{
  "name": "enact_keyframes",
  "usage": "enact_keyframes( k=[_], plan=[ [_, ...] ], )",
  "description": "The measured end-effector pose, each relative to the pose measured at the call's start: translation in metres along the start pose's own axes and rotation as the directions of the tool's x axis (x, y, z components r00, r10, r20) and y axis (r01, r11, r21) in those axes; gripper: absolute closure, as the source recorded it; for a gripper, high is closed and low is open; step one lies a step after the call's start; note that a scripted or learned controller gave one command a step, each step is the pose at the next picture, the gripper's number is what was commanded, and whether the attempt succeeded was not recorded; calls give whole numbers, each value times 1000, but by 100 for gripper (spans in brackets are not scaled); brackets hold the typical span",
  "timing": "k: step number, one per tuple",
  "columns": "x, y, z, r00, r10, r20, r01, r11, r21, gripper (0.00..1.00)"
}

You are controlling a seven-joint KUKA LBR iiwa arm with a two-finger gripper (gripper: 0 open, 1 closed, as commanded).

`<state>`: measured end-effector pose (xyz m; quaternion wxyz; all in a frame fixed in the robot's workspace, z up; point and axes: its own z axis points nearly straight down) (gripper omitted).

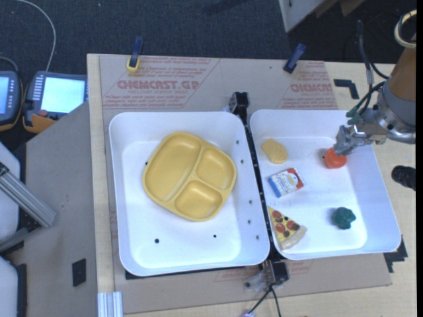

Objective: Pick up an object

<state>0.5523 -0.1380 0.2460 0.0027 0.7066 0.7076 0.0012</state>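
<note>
The right bin (370, 197) holds a small orange-red object (334, 159), a pale yellow lump (275, 151), a blue and white packet (285, 181), a toy pizza slice (287, 228) and a dark green piece (343, 217). My gripper (344, 143) comes in from the right and sits directly over the orange-red object, at its upper edge. The fingertips meet the object from above, and their spread is hidden by the gripper body.
The left bin (132, 230) carries a yellow divided plate (190, 175). A black clamp (239, 101) sits where the two bins meet at the back. Blue clips (294, 57) hold the cardboard base. Screens stand off the bench at far left.
</note>
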Motion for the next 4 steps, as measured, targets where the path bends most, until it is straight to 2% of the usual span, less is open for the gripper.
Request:
enact_keyframes(
  k=[1, 2, 4],
  plan=[
    [46, 27, 1, 1000, -1, -1, 1, 1000, 2, 100],
    [108, 44, 0, 1000, -5, -3, 5, 1000, 2, 100],
    [215, 83, 24, 1000, -1, -2, 1, 1000, 2, 100]
  ],
)
